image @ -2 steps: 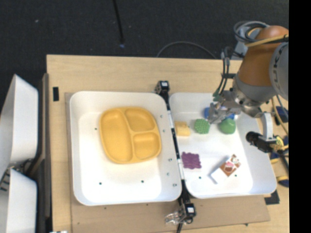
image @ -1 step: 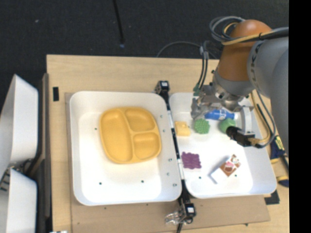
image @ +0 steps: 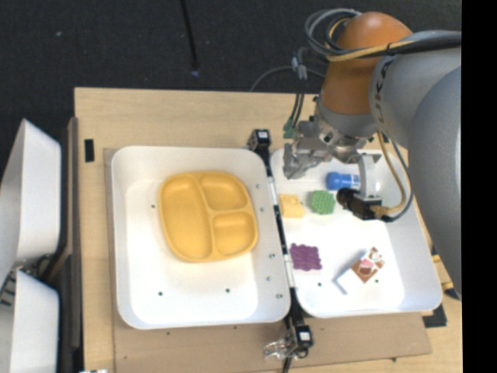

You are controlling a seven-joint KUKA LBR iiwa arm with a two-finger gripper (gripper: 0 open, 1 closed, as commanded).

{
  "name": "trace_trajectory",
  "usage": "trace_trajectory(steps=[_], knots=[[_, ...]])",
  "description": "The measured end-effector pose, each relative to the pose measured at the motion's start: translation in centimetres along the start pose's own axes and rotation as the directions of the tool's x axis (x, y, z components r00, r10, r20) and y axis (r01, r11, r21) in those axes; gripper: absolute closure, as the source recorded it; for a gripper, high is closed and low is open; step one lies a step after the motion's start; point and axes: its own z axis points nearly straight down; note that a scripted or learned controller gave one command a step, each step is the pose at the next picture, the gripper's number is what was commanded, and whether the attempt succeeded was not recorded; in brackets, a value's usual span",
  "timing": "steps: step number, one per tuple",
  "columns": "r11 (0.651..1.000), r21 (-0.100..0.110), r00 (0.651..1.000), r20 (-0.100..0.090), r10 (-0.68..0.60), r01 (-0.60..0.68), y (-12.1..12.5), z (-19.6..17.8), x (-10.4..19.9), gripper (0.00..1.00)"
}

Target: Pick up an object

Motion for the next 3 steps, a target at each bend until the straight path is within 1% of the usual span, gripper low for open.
trace_trajectory(steps=[1,2,3], knots=[[1.000,0.001,1.000,-0.001,-0.002,0.002,1.0,-0.5,6.1,1.00],[1.000,0.002,1.000,0.000,0.001,-0.001,2.1,-0.1,10.8,1.00],[1.000,0.003,1.000,0.002,0.004,-0.004,2.0,-0.1,10.5,0.00]])
